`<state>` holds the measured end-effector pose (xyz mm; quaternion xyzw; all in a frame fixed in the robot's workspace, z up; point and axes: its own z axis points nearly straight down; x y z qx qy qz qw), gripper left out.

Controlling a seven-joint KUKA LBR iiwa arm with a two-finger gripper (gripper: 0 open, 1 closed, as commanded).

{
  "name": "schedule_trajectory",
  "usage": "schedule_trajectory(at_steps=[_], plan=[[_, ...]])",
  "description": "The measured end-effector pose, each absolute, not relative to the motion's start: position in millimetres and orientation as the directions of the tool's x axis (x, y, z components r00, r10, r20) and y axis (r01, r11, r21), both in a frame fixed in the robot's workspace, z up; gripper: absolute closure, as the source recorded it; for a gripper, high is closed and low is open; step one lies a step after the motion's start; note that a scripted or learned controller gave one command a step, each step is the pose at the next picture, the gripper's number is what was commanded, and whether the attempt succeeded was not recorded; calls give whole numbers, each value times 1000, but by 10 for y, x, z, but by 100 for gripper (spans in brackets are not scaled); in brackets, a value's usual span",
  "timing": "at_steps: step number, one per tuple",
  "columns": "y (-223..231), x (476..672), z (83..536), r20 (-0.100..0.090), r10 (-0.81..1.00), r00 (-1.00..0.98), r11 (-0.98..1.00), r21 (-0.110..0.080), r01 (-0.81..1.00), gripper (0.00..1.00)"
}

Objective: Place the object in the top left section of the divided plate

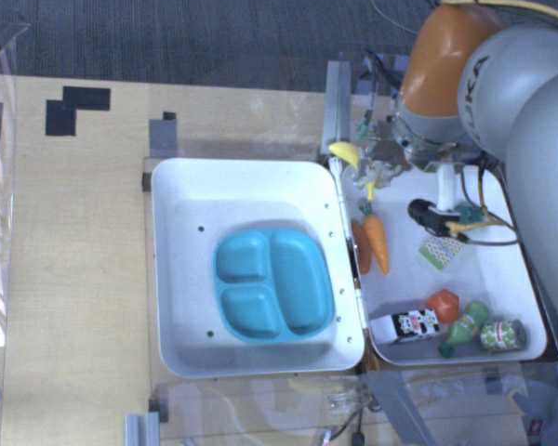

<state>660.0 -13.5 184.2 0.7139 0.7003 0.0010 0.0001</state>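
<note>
Camera view: gripper [372, 167] is hanging over the far-left corner of the right shallow white bin [507, 277], just beside a small yellow banana-shaped toy [343, 153] that is sitting at that corner, up against the divider between the bins. I can't tell whether the tool is spread or pinched, or whether it's touching the toy, because the wrist is crowding that spot. I'm reading this as the pick step, with the yellow toy as the likely target; nothing is showing as carried. The left shallow white bin [181, 249] is holding only the blue plastic divided plate [298, 328], lying flat near the bin's middle: two small sections on its left, one long section on its right. The goal, the far-left section [240, 254], is sitting bare. The right bin is holding the rest: an orange toy carrot [376, 240] along the left wall, a green-and-white patterned packet [439, 252] mid-bin, and at the near edge a black-and-white cow-print carton [415, 324], a red-orange rounded toy [443, 303], a green bottle-shaped toy [464, 324] and a small printed can [500, 335]. Next move as I'm judging it: get a firm grip on the toy, lift clear of the divider, travel left and nearer, and release over that small section. Risks: the corner is leaving little room, and the section is a small target.
</note>
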Motion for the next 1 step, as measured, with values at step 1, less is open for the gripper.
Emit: schedule_trajectory(at_steps=[1], plan=[[-566,6692,1843,0,1000,11,-11,3,1000,100]])
